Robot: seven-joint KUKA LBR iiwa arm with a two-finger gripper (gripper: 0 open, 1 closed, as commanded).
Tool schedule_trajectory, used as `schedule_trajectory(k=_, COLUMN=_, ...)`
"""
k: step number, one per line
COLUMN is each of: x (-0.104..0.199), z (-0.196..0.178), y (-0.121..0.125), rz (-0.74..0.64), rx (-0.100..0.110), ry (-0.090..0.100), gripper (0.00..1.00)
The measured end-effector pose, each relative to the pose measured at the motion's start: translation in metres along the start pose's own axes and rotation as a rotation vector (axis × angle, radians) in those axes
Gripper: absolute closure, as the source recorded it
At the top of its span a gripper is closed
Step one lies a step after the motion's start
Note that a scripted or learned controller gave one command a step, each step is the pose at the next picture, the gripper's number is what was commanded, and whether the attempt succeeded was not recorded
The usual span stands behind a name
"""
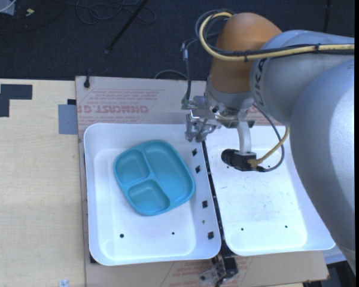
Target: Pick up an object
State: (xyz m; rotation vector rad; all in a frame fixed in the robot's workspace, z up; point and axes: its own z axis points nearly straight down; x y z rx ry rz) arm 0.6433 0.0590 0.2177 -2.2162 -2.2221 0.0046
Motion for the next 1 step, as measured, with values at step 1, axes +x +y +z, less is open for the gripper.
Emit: schedule_trajectory(k=1, x=-0.0022, z=-0.0161, y=-0.0061, rz=0.003, rx=-0.002, ry=0.0, gripper=1.0)
